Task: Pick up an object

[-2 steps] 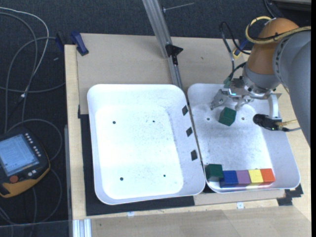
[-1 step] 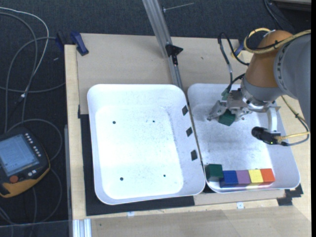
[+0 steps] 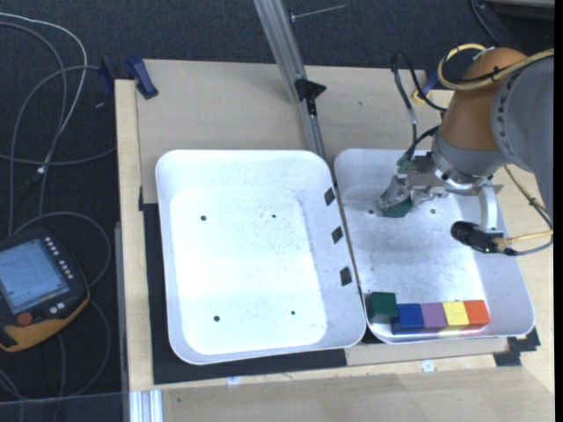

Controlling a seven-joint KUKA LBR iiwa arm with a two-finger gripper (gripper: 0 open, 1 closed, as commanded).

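Observation:
My gripper (image 3: 396,202) is over the back part of the right bin (image 3: 413,262), near its left wall. It is shut on a small dark green object (image 3: 401,206) that shows between the fingertips, just above the bin floor. A row of blocks lies along the right bin's front edge: green (image 3: 381,305), blue (image 3: 409,316), purple (image 3: 434,315), yellow (image 3: 455,313) and orange (image 3: 476,311). The grey arm with its orange band (image 3: 475,104) comes in from the right.
The left bin (image 3: 176,236) sits beside the right one, with black clips (image 3: 338,234) on the shared edge. A metal pole (image 3: 281,42) slants up at the back. Cables (image 3: 493,236) trail from the wrist. A handheld pendant (image 3: 35,280) lies far left.

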